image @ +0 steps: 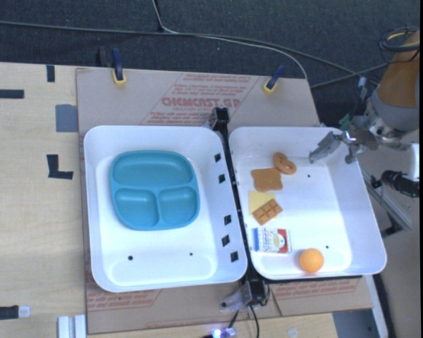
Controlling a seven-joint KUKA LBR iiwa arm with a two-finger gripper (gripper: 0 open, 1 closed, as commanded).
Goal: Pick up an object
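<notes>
The arm [398,83] enters at the upper right of the camera view, its orange band showing near the top edge above the grey wrist. From the wrist the gripper [335,150] reaches out toward the left and slightly down. Its two fingers are spread apart: one grey finger [322,148] slants out to the left, the other sits shorter and closer to the wrist, with a clear gap between them. Nothing lies between the fingers. A white part of the arm's mount shows below the wrist.
</notes>
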